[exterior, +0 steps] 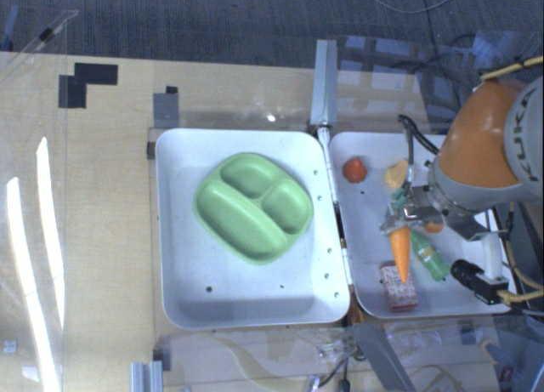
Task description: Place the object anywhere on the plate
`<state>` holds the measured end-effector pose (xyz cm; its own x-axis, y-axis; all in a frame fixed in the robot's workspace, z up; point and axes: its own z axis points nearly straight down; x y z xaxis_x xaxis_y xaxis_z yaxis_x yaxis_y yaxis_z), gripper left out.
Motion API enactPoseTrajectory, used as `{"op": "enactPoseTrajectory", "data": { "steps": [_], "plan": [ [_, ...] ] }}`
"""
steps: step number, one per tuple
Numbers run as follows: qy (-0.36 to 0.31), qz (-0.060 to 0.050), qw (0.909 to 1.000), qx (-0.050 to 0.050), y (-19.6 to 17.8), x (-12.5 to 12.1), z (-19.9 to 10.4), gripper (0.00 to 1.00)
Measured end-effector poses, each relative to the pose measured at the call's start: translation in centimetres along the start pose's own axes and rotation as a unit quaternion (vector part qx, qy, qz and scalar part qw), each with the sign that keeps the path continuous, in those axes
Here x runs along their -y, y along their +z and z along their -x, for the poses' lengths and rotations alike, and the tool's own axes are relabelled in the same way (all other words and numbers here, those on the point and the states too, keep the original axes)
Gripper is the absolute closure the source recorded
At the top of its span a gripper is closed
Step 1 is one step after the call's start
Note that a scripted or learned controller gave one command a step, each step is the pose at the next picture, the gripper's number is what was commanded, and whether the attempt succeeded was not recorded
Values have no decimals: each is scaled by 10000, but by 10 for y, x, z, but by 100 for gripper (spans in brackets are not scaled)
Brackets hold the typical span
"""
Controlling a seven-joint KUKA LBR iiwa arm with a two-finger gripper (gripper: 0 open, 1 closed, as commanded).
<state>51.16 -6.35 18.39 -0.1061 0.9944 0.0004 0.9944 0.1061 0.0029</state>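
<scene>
Pick stage: gripper (406, 212) low in right bin (371, 295), over carrot (400, 254) top near its center; can't tell grip. Green plate (253, 207) sits mid left bin (174, 297). Next: secure hold, lift, carry across.

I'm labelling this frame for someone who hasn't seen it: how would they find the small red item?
Look at the right white bin, the one without the green plate. The red tomato lies near its upper left corner, apart from the cluster under the arm. It is the only round, plain red thing; the carrot is long and orange.
</scene>
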Motion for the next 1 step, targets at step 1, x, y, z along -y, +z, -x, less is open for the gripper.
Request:
{"op": "enactPoseTrajectory", "data": {
  "steps": [1],
  "plan": [
    [62,3,10000,6,-46,-70,-66,100]
  ]
}}
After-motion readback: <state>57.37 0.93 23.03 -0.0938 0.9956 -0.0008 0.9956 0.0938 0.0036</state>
